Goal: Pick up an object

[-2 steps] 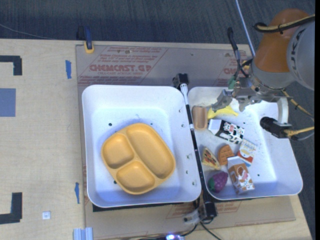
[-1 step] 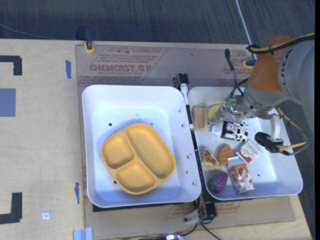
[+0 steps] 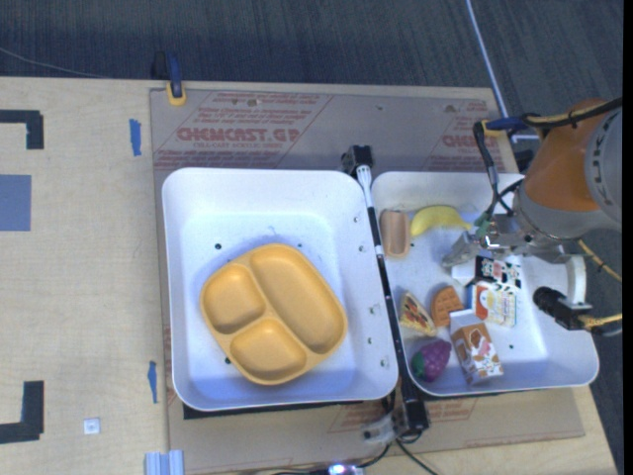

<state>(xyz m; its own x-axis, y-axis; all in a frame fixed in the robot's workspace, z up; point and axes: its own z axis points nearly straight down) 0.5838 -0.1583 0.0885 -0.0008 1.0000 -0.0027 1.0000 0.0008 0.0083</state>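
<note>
Approach step. Gripper [image 3: 482, 248] is lowered into right bin [image 3: 579, 364] beside banana [image 3: 437, 220], above small carton [image 3: 495, 300]. Jaws' state: cannot tell; nothing visibly held. Next move needs centring over one item.

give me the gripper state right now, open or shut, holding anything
Gripper: low over the right bin, beside the banana; open or shut cannot be told, and nothing visibly held.

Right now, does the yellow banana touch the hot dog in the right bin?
Apart. In the camera view, a strip of white bin floor shows between the banana and the hot dog.
</note>
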